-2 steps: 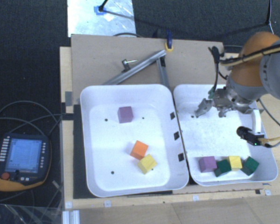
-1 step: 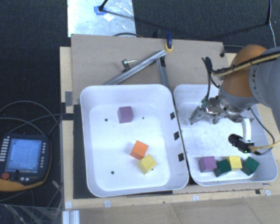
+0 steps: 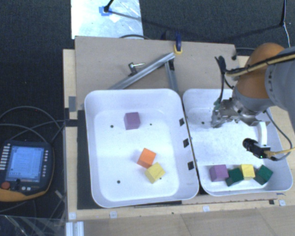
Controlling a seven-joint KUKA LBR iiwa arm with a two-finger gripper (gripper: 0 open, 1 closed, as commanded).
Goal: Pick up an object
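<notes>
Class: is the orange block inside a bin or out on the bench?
Inside. The orange block lies on the left bin's floor, touching a yellow block.

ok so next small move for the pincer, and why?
Probably shift the pincer toward the bin's near edge, over the purple block. It sits above bare floor at the far end of the right bin, while that bin's four blocks line the near wall.

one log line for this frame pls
gripper over right bin top, nothing seen held | right bin: four blocks at bottom | left bin: three blocks
</notes>
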